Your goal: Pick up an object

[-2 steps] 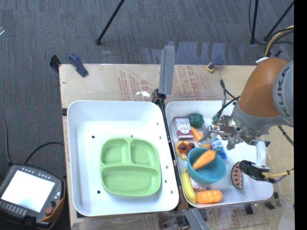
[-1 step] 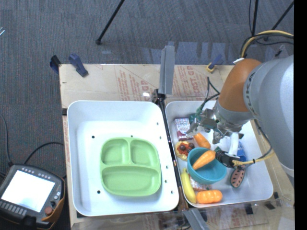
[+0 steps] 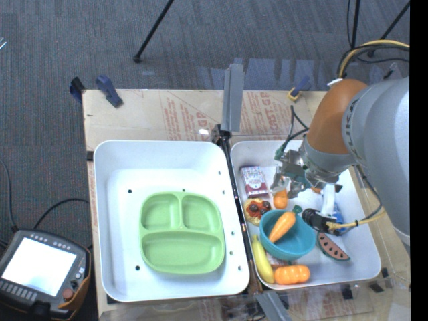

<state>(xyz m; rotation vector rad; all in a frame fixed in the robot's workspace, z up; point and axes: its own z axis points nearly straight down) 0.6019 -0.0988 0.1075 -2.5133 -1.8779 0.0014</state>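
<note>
Several toys crowded the right white bin (image 3: 366,256), where the two-finger gripper (image 3: 286,176) hung just above a small round orange fruit (image 3: 281,199) beside the blue bowl (image 3: 289,241) holding a carrot (image 3: 281,226). Its grip state I cannot tell. Descending, it risked nudging the bowl and knocking the fruit aside.

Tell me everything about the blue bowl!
The blue bowl is round, teal-blue and looks like smooth plastic. It stands upright in the right bin, near its front. A toy carrot lies tilted inside, its tip leaning over the rim. A banana lies against its left side, an orange pepper sits just in front, and a watermelon slice lies to its right. The gripper hangs just behind it.
</note>
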